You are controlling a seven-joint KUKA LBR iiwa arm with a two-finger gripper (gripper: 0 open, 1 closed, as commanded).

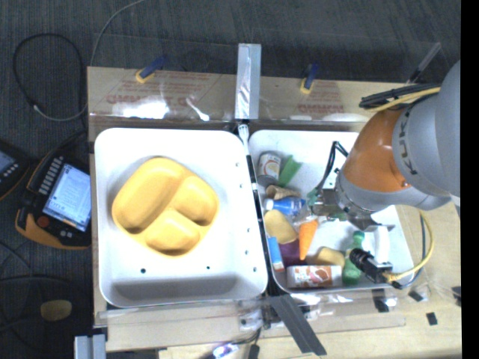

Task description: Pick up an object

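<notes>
Evidently hunting a pick, the gripper (323, 204) hangs low over the right bin (400, 234) beside the orange carrot (307, 238), its jaw state impossible to tell.

light: even, overhead | glare: white bins (179, 283) blown out | focus: soft, grainy | floor: dim

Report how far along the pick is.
Done: the arm has reached over the right bin, its wrist above the clutter of a carrot, a small bottle and other bits. In hand: nothing visibly lifted; the gripper's tip is hidden under the wrist. Left: grasp an item and raise it. The big yellow lump sits untouched in the left bin.
</notes>
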